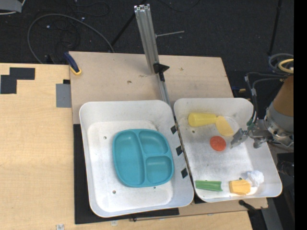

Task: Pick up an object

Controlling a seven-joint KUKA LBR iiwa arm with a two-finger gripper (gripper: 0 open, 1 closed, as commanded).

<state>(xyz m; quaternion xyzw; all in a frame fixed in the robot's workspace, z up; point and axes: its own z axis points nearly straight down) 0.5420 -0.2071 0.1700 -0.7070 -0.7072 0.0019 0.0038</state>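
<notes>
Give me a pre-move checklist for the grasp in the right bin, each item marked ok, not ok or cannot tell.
1. Target within reach: the small round red object lies just left of the two-finger gripper. Ok.
2. Gripper free of any load: nothing is seen between its fingers. Ok.
3. Finger opening wide enough for the red object: cannot tell.
4. Room around the target: the yellow banana-shaped toy lies close above it but apart. Ok.
5. Other items clear of the path: the green flat block and the yellow wedge sit at the near edge of the right white bin. Ok.
</notes>
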